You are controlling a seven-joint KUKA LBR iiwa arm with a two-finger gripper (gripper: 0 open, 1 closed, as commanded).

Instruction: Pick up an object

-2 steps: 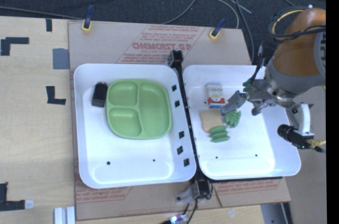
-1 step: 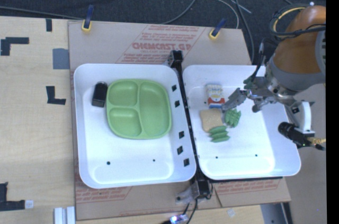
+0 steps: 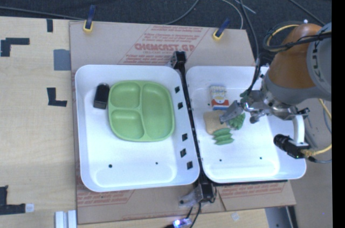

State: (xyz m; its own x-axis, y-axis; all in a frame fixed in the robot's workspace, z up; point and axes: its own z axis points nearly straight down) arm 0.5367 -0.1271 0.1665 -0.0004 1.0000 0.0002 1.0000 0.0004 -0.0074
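Observation:
In the right bin, my gripper reaches in from the right and hangs low over a cluster of small items. A green leafy piece lies right under its tip, touching or nearly touching it. A second green piece rests just in front of it. A tan flat item sits to the left of the gripper. A small white carton with orange and blue print stands behind it.
The left bin holds a green divided plate with a small black object at its left edge. A black divider runs between the bins. Cables trail over the dark floor behind the bench.

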